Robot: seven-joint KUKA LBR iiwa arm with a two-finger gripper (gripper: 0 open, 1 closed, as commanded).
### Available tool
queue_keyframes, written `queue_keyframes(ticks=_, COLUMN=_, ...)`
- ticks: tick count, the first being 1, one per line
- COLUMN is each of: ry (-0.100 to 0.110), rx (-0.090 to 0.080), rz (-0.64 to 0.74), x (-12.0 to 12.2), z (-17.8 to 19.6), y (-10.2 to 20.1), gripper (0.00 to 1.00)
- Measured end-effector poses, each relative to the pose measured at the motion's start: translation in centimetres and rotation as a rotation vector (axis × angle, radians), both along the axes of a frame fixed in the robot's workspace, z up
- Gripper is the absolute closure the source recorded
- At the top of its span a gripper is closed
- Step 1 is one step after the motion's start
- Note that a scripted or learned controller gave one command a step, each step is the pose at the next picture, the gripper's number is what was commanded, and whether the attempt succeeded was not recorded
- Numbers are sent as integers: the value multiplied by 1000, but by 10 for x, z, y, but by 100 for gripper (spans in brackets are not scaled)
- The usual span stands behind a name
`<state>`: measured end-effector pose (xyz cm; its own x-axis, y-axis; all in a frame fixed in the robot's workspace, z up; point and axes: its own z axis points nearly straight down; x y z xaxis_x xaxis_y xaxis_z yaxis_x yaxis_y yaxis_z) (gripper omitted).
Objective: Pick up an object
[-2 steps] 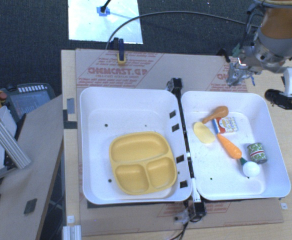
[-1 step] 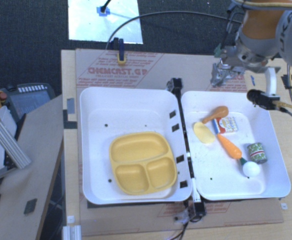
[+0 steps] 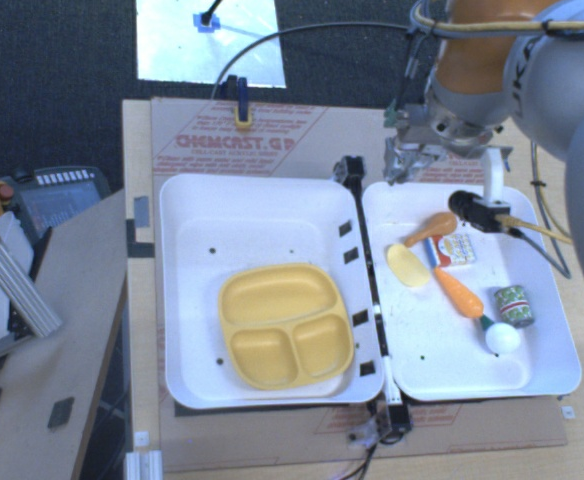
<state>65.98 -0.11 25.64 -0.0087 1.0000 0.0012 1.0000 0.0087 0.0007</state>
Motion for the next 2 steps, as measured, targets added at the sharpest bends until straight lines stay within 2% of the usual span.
queue_keyframes(ticks=1, ry=1, rx=1, rz=1, x=-15, z=-8, y=57, gripper=100)
queue_keyframes(ticks=2, ry=1, rx=1, rz=1, x=-20, z=-30, y=111, gripper=100)
